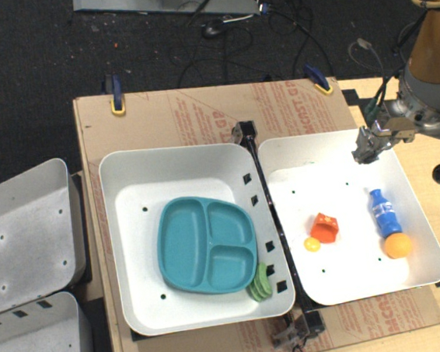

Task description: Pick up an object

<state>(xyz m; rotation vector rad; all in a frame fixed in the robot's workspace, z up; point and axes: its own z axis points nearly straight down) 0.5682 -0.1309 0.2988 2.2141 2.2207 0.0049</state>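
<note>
The gripper [367, 150] is too small and dark to tell how its fingers stand. Above and right of it, the arm [433, 47] is cut off by the right edge. Far left of it, the green object [259, 283] is partly hidden under the teal tray [206, 244].

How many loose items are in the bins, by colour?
Teal: 1, divided plate
Green: 1, small ridged piece
Orange: 2, block and ball
Yellow: 1, small disc
Blue: 1, bottle
Total: 6
</note>
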